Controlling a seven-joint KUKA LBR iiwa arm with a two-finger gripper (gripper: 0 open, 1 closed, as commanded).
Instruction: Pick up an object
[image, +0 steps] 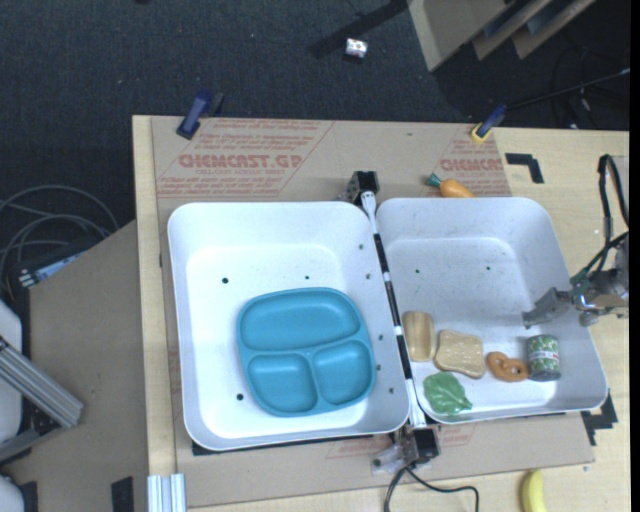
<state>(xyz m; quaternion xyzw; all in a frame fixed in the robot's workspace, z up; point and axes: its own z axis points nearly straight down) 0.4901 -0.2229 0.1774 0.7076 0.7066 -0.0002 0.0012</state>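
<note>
Hand (545, 308) grip state unclear, green can (544, 357) just below, apart

Counter (150, 300) covered by printed cardboard (240, 160); two white bins, left (190, 250) and right (540, 230), are set side by side.

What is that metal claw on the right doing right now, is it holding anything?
Gripper: over the right white bin, nothing visibly held; whether it is open or shut cannot be told.
</note>
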